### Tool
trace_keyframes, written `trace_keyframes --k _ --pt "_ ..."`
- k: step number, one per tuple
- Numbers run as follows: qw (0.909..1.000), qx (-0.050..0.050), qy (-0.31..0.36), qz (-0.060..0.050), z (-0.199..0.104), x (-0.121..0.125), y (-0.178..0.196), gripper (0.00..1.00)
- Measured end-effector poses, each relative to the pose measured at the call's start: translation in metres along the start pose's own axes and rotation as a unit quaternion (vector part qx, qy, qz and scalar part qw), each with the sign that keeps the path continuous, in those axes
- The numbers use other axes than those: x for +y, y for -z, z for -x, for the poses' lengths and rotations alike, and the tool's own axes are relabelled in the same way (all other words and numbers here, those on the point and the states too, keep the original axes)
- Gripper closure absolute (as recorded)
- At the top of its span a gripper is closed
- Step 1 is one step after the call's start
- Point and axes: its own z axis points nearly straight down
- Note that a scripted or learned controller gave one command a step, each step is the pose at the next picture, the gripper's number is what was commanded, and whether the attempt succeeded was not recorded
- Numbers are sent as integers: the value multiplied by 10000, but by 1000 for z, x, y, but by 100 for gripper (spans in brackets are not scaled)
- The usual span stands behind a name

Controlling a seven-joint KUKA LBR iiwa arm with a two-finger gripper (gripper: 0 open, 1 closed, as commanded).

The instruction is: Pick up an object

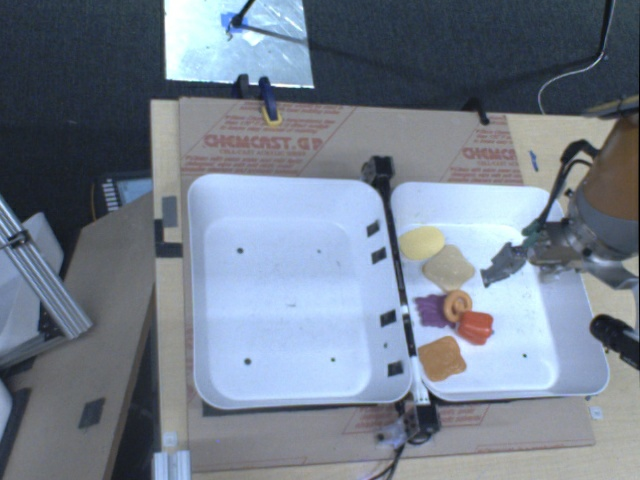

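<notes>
Red "CHEMCAST GP" letters were printed on the brown paper sheet (300,133) over the worktop. My gripper (500,266) hung over the right smooth white bin (575,368), its state unclear, near the rounded beige lump (449,267).

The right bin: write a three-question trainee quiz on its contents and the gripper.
1. True or false: the yellow object lies in the right bin.
2. Which item lies nearest the bin's front edge? A yellow object, B orange piece, C red piece.
3. Fill in: the gripper hovers just right of the ___ lump.
Key: 1 true; 2 B; 3 beige.
</notes>
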Motion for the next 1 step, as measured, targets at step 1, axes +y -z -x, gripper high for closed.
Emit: trace_keyframes --k 1 --pt "10000 15 -1 -40 -27 -16 -112 0"
